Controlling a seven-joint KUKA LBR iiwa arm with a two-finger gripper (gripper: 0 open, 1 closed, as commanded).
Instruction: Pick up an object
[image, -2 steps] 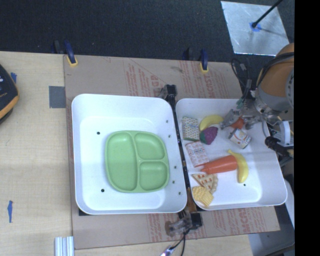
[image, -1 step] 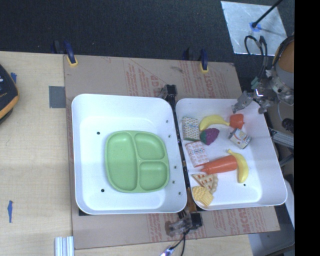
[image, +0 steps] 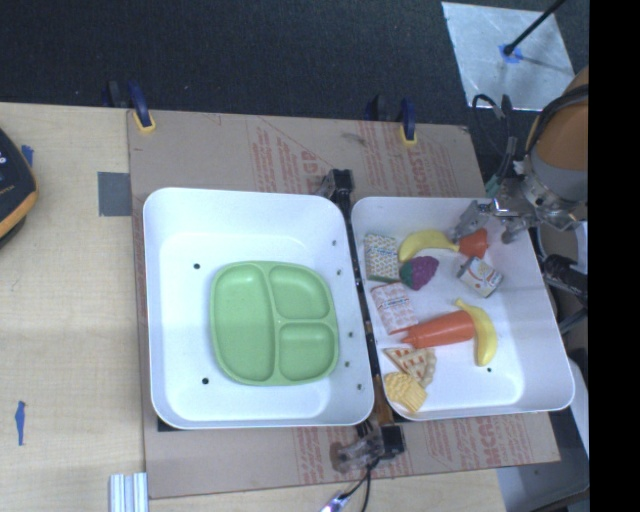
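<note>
The right bin (image: 530, 375) holds several toy foods: a yellow banana (image: 425, 241), a purple grape bunch (image: 419, 271), a small red piece (image: 474, 243), a small white carton (image: 482, 279), an orange carrot (image: 440, 329) and a second banana (image: 485, 335). My gripper (image: 490, 231) hangs over the bin's far right part, its fingers spread open. The red piece lies just below its left fingertip (image: 465, 224), and I cannot see it being gripped. The carton sits a little nearer the front.
Along the right bin's left side lie a green packet (image: 381, 256), a pink packet (image: 392, 302), a waffle piece (image: 410, 362) and yellow crisps (image: 405, 392). The left bin (image: 170, 250) holds a green divided plate (image: 272, 322). The arm's orange band (image: 562, 135) stands at the right.
</note>
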